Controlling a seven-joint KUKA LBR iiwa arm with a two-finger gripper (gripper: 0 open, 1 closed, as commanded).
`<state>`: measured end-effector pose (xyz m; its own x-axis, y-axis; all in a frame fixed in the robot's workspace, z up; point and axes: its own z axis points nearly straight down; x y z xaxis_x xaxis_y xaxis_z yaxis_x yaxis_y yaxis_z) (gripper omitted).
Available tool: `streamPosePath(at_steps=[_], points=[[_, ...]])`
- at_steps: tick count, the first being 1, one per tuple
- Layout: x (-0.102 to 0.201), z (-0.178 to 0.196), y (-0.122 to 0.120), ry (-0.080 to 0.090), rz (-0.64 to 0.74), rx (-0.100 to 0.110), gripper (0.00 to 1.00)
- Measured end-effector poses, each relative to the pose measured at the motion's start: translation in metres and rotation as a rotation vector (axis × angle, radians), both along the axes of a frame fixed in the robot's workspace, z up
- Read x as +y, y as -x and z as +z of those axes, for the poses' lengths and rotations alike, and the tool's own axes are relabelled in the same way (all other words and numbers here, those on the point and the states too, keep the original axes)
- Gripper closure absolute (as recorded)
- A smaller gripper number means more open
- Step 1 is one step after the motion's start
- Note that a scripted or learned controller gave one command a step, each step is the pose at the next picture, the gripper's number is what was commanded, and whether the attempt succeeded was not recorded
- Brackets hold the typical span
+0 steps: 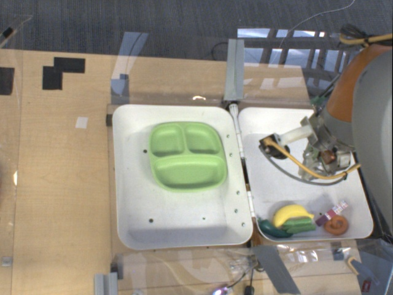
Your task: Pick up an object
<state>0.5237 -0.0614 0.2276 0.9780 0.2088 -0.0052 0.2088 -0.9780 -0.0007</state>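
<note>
1. Marks on the small purple piece [338, 210]: too blurred to read.
2. Claw [322, 158] over the right bin [261, 189]; open or closed, cannot tell.
3. Nearer the camera than the claw, by the bin's front wall: yellow banana [292, 214] touching a green piece [287, 227], orange round piece [336, 225].
4. Far left of the claw: green divided plate [186, 155] in the left bin [135, 214].
5. Bare floor just left of the claw.

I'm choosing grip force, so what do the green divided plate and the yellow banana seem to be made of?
Green divided plate: likely moulded plastic, matt to satin; uniform colour, rounded rims, soft highlights. Yellow banana: probably a plastic toy, fairly smooth; flat saturated yellow with a pale sheen, though foam or rubber can't be excluded.
</note>
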Motion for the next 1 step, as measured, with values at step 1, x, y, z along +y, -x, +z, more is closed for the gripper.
streamPosePath(at_steps=[1], points=[[0.0041,0.0917,0.0348,0.0,0.298,-0.003,1.0]])
